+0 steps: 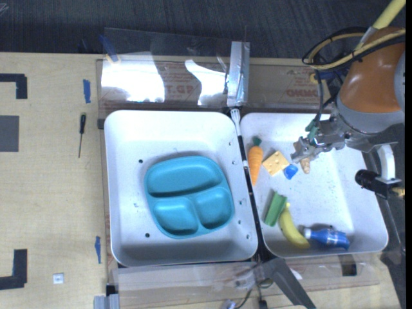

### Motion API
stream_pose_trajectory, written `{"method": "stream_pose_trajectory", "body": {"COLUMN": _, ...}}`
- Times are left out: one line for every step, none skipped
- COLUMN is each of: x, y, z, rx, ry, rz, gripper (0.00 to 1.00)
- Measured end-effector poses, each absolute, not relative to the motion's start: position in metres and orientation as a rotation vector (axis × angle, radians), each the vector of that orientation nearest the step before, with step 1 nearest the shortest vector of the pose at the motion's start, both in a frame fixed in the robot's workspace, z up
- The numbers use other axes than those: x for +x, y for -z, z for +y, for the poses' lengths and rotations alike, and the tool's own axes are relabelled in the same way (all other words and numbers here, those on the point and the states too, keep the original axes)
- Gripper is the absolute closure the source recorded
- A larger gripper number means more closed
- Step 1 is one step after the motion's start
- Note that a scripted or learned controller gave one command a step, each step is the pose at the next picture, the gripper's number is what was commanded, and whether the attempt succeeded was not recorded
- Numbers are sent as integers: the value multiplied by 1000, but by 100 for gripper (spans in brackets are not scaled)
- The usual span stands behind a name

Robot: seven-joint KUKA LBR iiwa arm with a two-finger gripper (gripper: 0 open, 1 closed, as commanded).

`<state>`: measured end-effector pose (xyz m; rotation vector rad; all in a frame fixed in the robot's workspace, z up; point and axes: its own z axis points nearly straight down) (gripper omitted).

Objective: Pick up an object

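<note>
You are looking down on a tabletop (45, 205) carrying two shallow white bins. The left bin (122, 172) is holding a blue divided tray (188, 195) with three compartments, and nothing else is lying in it.

Moving right across the divider, the right bin (360, 211) is carrying the candidates. An orange carrot (255, 164) is lying just beside the divider, its long axis running far to near with the green top at the far end. Right of it a yellow cheese wedge (275, 163) is sitting, with a small blue block (290, 171) touching its right corner. Nearer to you a green vegetable stick (275, 208) is lying at a slant, and a yellow banana (291, 229) is curving toward the near wall, meeting a blue bottle-like object (329, 237) lying on its side.

The end effector (306, 154) is hanging at the far right of that bin, reaching in from the right. You cannot tell whether it is open or closed, and nothing is visibly gripped. A small tan piece (306, 166) is showing just below it; what it is remains unclear.

For the coming move, the closest things are lying just left and slightly nearer of the end effector: the blue block first, then the cheese wedge.

Faint reddish print is running along the clear far panel (187, 82), too blurred to read.
</note>
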<state>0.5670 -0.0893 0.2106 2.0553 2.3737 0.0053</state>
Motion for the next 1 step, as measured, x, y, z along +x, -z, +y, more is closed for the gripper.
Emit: {"method": "stream_pose_trajectory", "body": {"x": 574, "y": -236, "z": -106, "rx": 2407, "ry": 1, "rz": 2017, "gripper": 100}}
